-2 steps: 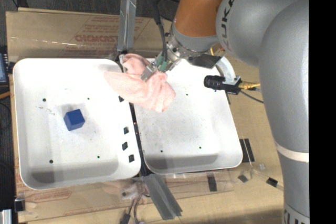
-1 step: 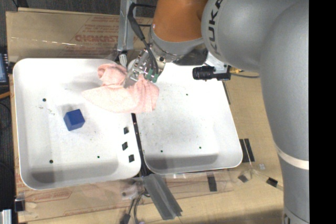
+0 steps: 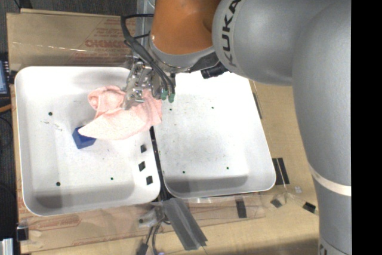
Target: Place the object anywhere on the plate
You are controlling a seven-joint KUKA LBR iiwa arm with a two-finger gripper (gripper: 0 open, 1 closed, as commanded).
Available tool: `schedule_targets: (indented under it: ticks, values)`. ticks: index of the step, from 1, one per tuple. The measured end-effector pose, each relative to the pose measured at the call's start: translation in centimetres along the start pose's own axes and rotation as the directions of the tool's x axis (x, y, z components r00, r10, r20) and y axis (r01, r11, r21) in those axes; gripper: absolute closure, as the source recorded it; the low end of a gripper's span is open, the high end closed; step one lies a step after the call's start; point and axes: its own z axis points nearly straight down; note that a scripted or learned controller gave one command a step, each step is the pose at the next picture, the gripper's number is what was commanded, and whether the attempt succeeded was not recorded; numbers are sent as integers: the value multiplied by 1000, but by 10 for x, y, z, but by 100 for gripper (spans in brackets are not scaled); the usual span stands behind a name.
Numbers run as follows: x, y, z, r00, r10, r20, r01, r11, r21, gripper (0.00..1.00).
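Bench, seen from above at a slant: two shallow white bins side by side. Left bin [image 3: 36,128]: holds a pink cloth [image 3: 122,116], crumpled, lying in the far right part of the bin, one bunched lobe toward the far left of the cloth and a flatter spread toward the near side; its right edge reaches the bin's right wall. Also in the left bin: a blue block [image 3: 83,138], just beside the cloth's near left edge, touching or partly under it; which, I cannot tell. Right bin [image 3: 215,146]: white floor with small dark specks. My arm [image 3: 268,27]: grey, orange band above the wrist, entering from the right and crossing the far side of both bins. My gripper [image 3: 138,92]: over the far right part of the left bin, close to the seam between the bins, pointing down at the far right part of the cloth. The metal fingertips sit at or on the cloth; whether they are apart, together or clamped on fabric I cannot tell. Cardboard sheet [image 3: 59,36]: brown, red print, lying flat beyond the left bin. Black tape marks [image 3: 143,165]: along the seam between the bins, near side.
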Motion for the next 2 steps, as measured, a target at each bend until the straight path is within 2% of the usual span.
schedule_targets:
  ticks: [1, 2]
  values:
    - [6, 50, -3, 993, -120, 4, 120, 993, 0, 100]
    - [5, 50, -3, 993, -120, 4, 120, 993, 0, 0]
